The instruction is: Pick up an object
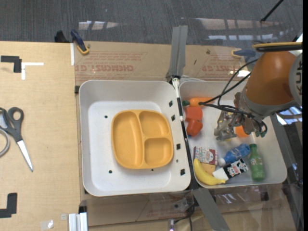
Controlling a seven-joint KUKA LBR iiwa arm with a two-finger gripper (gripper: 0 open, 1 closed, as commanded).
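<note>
White bins: my gripper hangs low inside the right bin, roughly mid-bin; whether it is apart or together I cannot tell, and I see nothing caught in it.
Near edge: the divider wall between the bins runs well to my gripper's left, with the orange-red block and the carrot lying between.
Open room: bare white floor sits just to my gripper's right, toward the bin's outer wall.
Crowded side: below my gripper lie the small red-and-white carton, the blue bottle, the green bottle, the black-and-white cow toy and the banana, packed close.
Left bin: a yellow divided plate lies flat, far to my left.
Bench: pale wood with scissors at its far left.
</note>
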